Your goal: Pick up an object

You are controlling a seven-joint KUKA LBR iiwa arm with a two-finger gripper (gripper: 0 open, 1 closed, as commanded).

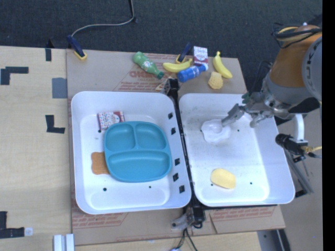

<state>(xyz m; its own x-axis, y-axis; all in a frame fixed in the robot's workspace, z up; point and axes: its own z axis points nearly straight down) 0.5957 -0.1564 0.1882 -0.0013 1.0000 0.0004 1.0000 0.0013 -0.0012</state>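
Your gripper (242,117) hangs over the upper part of the right bin (272,190), reaching in from the right. Two grey fingers splay apart, one toward the pale lump and one toward the bin's right wall, so the jaws read as spread, with nothing between them.

The nearest thing to take is the clear plastic lump (215,130), a crumpled, glossy, see-through piece that nearly vanishes against the white floor. It lies just off the tip of the left-pointing finger, to the gripper's left and slightly toward the camera. Whether that fingertip touches it, you cannot tell. It has no clear long axis; it looks roundish and irregular. Judged from here, the gripper must shift left so the lump sits between the fingers, not beside one of them. Thin slick plastic may crush or slide out as the jaws close.

Well below the gripper, toward the bin's near wall, rests a yellow lemon (223,178), smooth, matt and oval, its long axis running roughly left to right. It looks firmer and easier to grip, but farther off.

Far to the gripper's left, the left bin (84,192) holds a blue divided plate (138,150), a small printed packet (110,120) and a tan slice of bread (98,163).
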